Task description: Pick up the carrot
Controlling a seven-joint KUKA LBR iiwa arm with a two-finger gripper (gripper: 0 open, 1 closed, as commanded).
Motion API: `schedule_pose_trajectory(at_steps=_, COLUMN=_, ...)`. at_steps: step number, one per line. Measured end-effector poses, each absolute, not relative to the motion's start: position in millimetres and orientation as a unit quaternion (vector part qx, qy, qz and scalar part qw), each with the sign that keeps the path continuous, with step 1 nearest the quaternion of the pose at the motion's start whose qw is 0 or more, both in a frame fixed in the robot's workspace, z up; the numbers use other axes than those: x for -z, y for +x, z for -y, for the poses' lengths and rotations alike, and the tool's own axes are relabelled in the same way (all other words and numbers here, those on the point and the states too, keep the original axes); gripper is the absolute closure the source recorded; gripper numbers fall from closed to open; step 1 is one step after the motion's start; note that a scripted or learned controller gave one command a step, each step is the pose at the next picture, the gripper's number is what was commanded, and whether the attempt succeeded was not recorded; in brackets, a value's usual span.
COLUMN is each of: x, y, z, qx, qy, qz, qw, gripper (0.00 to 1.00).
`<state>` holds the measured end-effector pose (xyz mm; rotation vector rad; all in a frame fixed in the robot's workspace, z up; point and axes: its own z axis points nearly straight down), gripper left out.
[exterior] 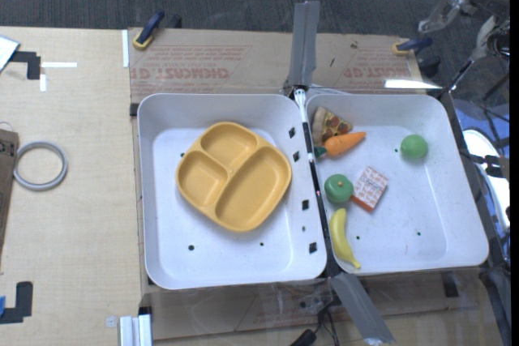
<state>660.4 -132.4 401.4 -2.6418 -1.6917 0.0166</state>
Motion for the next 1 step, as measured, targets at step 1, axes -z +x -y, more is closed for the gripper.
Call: schedule_pose_trajectory(at_steps=1, x=-409.1, y=661.2, z=132.1, qx=-0.0064, qy=-0.841, qz=0.540, qw=0.003, gripper=1.00)
